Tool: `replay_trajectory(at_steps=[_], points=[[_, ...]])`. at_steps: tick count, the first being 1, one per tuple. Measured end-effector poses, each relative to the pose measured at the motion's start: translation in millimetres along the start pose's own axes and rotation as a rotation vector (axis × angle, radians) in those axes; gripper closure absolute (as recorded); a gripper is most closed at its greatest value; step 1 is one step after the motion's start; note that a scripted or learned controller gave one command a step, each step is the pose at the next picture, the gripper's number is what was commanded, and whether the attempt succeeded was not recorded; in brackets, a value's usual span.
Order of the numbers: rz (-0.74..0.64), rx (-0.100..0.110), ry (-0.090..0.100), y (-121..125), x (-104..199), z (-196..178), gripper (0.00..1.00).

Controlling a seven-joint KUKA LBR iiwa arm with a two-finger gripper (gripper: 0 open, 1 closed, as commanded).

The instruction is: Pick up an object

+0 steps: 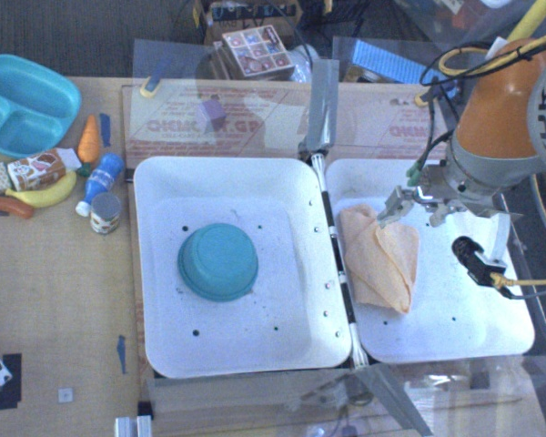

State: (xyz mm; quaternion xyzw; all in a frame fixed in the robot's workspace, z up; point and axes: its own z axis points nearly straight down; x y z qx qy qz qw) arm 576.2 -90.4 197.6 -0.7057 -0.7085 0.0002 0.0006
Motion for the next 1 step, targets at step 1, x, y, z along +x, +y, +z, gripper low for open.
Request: replay_trajectory(at_steps=[1], points=[[0.027,-0.016,-0.001,-26.9,-46.0,105.4,0.0]])
